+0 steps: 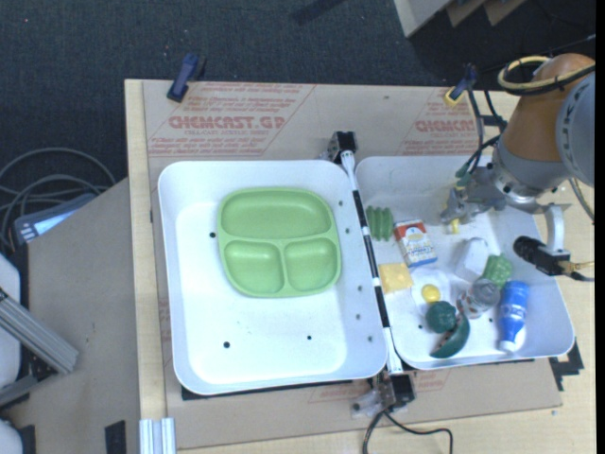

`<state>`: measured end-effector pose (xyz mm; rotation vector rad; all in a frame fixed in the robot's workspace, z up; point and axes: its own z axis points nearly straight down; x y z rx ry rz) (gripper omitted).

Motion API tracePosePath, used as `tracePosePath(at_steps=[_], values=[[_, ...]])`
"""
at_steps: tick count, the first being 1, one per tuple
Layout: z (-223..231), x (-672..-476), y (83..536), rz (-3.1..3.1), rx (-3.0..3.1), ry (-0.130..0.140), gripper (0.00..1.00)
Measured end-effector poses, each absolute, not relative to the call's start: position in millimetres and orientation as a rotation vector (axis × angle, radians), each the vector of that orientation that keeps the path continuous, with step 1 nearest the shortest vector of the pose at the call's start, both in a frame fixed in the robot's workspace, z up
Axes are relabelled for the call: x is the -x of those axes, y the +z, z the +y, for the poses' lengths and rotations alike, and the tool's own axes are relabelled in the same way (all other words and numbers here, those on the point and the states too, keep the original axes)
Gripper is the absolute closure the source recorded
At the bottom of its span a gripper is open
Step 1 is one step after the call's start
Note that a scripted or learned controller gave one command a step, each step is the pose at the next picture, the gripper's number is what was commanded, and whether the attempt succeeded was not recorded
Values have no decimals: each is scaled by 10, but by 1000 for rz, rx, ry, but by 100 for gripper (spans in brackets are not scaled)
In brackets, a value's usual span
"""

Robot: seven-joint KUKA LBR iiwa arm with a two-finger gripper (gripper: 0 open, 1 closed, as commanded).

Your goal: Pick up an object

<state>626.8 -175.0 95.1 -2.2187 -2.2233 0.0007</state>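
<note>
One grey arm (pixel 539 130) with its orange band reaches in from the right, bent down so its gripper (pixel 460 203) hangs over the upper part of the right bin (pixel 558 334). Its fingers are too small and blurred to tell whether parted or closed. Below lie a small carton (pixel 415 244), a blue bottle (pixel 512 315) and other bits; the left bin (pixel 189 253) holds a green divided tray (pixel 280 240).

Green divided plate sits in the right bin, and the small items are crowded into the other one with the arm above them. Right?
Not quite. The camera view shows the green divided plate in the left bin; the small items fill the right bin, under the arm.
</note>
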Motion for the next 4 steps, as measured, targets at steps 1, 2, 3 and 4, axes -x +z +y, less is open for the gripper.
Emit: tracePosePath(at_steps=[1, 2, 3, 4], values=[[-1581, -6633, 1237, -2224, 2221, 0, 100], [-1127, -6642, 940, -2214, 2214, 11, 100], [-1128, -6655, 953, -2218, 2218, 5, 0], [-1650, -6656, 844, -2219, 2222, 5, 0]])
